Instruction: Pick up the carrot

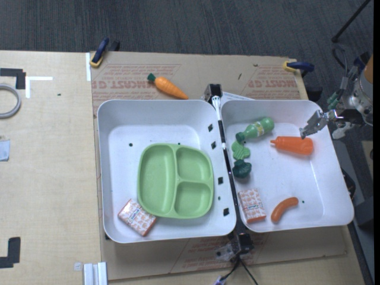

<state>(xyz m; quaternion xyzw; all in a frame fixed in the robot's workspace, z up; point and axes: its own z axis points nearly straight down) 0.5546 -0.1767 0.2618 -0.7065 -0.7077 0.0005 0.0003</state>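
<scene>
The carrot, orange with a small green top, lies on the brown cardboard just behind the left bin, outside both bins. My gripper hangs over the right bin near its far right side, far to the right of the carrot. Its tip is just above the right end of a tapered orange item lying in that bin. I see nothing held in the gripper.
The left bin holds a green divided plate and a snack pack. In the right bin lie a green bottle, two green vegetable pieces, a cracker pack and a sausage. Clamps pin the cardboard.
</scene>
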